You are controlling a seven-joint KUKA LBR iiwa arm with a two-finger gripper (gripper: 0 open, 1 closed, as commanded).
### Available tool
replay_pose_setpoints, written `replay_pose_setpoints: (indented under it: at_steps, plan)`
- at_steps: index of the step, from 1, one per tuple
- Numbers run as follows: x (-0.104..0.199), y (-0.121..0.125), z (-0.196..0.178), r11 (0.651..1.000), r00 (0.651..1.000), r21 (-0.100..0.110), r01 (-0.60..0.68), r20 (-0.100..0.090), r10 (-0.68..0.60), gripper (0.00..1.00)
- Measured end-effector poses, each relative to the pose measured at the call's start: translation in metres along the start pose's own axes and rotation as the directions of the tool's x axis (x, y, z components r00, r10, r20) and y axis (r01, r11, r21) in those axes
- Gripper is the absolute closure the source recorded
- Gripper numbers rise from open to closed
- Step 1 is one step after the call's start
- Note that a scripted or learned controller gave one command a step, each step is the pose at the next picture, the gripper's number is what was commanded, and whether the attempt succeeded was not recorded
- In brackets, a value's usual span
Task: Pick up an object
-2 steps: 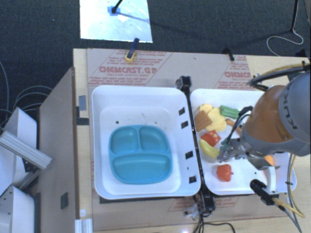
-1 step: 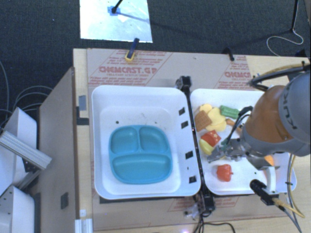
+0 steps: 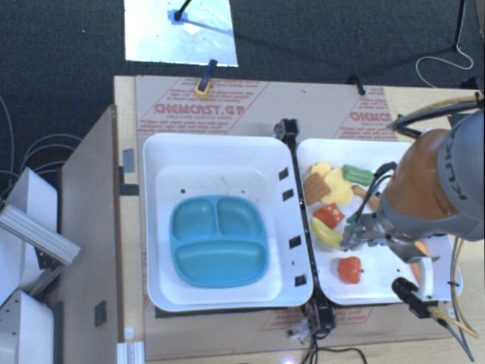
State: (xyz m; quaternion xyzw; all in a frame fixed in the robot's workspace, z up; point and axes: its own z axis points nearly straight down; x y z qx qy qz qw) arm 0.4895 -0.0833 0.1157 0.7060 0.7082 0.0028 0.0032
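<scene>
Grey metal and an orange band marking the arm, reaching in from the right and hanging over the right-hand shallow white bin (image 3: 364,298), with the two-finger gripper (image 3: 353,236) pointing down and leftward among a cluster of toy food. Fingers reading as slightly parted, tips sitting over or against the yellow curved banana-like piece (image 3: 326,234); nothing visibly lifted between them, so no grasp to be claimed. Lying immediately left of the tips and a touch below: that yellow piece, long axis running diagonally from upper left to lower right, roughly across the line of the fingers. Just above it and to the left of the tips, the red block-shaped toy (image 3: 327,216), touching or nearly touching the yellow one. Below the tips, a little apart, the small round red tomato-like toy (image 3: 349,269). Farther above, the tan and yellow chunks (image 3: 327,185) and the green pepper-like piece (image 3: 358,175). Well off to the left, in the other white bin (image 3: 163,203), the teal divided plastic plate (image 3: 220,240). Judging by the layout, the yellow piece being the nearest candidate, needing only a short drop and closing across its narrow width.
</scene>
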Motion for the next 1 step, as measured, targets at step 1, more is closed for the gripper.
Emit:
replay_pose_setpoints:
  at_steps: [1]
  plan:
    - [0.0, -0.0001, 0.0003, 1.0, 1.0, 0.0, -0.001, 0.0, 0.001, 0.0]
